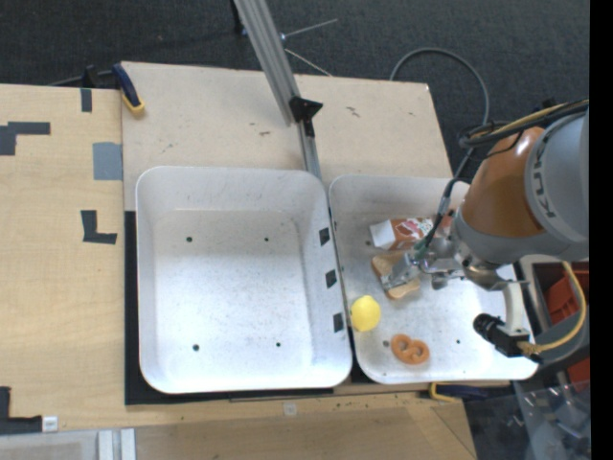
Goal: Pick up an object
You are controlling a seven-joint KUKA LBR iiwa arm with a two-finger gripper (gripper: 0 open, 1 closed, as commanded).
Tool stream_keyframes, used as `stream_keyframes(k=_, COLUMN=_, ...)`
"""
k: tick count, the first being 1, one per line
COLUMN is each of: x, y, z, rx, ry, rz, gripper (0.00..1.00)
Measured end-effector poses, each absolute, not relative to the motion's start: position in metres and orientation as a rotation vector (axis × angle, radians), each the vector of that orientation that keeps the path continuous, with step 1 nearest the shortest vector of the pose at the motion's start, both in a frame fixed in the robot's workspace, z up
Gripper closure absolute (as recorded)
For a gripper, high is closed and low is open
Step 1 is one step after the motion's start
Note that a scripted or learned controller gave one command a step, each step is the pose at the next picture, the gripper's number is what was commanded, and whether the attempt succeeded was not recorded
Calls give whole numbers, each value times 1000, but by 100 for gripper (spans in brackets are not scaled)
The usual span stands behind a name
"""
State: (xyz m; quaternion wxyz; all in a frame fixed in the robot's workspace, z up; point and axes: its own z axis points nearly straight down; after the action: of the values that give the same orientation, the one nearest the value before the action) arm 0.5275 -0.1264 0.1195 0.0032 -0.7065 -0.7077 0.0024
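The right bin (479, 300) holds several small objects. A white and red packet (403, 230) lies near its middle. Just below it sits a tan, bread-like piece (391, 268). A yellow ball (365, 313) rests by the bin's left wall, and a brown pretzel (410, 350) lies near the front edge. My gripper (421, 263) hangs low over the right end of the tan piece, just under the packet. The grey and orange wrist (508, 199) covers the bin's right side.
The left bin (153, 257) stands beside the right one, sharing a middle wall. A slanted metal pole (273, 51) comes down from the top to the bins' rear junction. A black cable (450, 75) loops behind the right bin.
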Motion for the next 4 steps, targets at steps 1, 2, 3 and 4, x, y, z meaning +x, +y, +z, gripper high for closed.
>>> stream_keyframes(k=1, x=527, y=-126, z=88, rx=-2220, ry=-2223, rz=3, gripper=0)
stream_keyframes(k=2, x=527, y=-125, z=99, rx=-2218, ry=-2222, rz=2, gripper=100)
stream_keyframes(k=3, x=526, y=-119, z=159, rx=-2221, ry=-2226, rz=-4, gripper=100)
stream_keyframes(k=4, x=520, y=-115, z=219, rx=-2222, ry=-2226, rz=-4, gripper=100)
